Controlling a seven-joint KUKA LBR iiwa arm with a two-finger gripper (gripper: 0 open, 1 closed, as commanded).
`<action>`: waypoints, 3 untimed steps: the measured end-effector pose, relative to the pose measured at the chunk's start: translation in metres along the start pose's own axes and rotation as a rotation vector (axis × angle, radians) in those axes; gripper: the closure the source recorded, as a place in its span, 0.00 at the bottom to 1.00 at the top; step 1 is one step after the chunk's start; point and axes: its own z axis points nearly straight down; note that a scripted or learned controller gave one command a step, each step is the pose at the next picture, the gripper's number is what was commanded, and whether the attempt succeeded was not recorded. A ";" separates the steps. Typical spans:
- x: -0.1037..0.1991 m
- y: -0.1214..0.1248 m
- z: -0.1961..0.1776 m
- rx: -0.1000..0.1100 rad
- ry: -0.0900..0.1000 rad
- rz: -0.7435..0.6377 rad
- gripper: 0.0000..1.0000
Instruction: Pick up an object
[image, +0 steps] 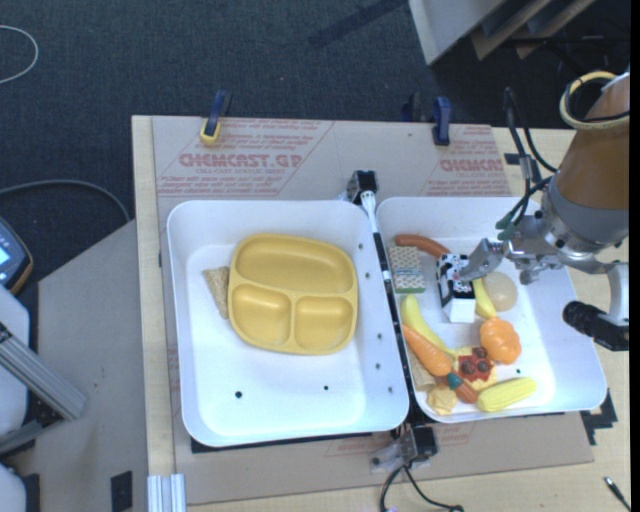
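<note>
I can't tell the gripper's (462, 278) state over the right white bin (580, 385). Small black-and-white plastic toy (455, 290) beneath looks light, rigid; I'd pinch its narrow sides.

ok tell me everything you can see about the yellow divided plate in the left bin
The yellow divided plate looks like matte moulded plastic, rounded-rectangular, with three shallow compartments: one wide along the far side, two smaller along the near side. It lies flat, right side up, near the middle of the left bin, turned slightly askew. Nothing rests in its compartments. Its left edge overlaps a tan, flat piece that pokes out from under it.
</note>
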 end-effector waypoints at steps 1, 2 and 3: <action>0.000 0.003 -0.008 -0.015 -0.002 -0.003 0.00; 0.001 0.008 0.053 -0.012 -0.001 -0.003 0.00; 0.008 0.002 0.101 -0.009 0.000 -0.003 0.00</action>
